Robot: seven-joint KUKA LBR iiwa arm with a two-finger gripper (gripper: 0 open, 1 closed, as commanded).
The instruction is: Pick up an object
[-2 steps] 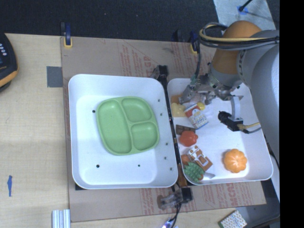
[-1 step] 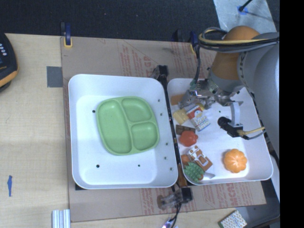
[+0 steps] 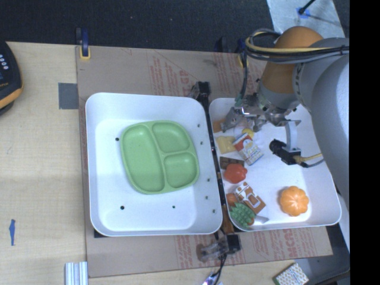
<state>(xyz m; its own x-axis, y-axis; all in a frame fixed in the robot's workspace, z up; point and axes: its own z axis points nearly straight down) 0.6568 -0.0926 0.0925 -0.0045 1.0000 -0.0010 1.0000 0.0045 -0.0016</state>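
Gripper (image 3: 244,116) low over back-left corner of right bin (image 3: 323,186); finger state cannot be told. Small carton (image 3: 248,149) just below it, tomato (image 3: 235,173) nearer front, orange pumpkin (image 3: 294,200) front right. Green divided plate (image 3: 160,157) in left bin (image 3: 107,212).

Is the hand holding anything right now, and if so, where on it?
Cannot be told. The hand is low over the back of the right bin, above a small snack packet, but nothing is visibly gripped.
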